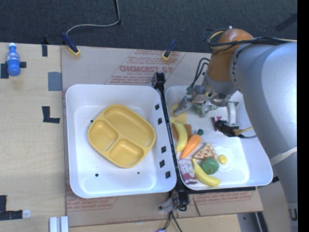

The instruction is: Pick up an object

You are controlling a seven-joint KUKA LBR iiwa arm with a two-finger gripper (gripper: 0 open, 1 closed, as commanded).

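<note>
I am hovering the grey two-finger gripper (186, 105) over the right white bin's (241, 175) far-left corner, its fingers spread wide and holding nothing; I should be centring over the yellow plastic banana (181, 135) just beneath before descending.

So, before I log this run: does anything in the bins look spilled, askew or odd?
Nothing looks spilled or broken. The yellow tray sits skewed in the left bin, and the toy food is heaped in the right bin.
</note>
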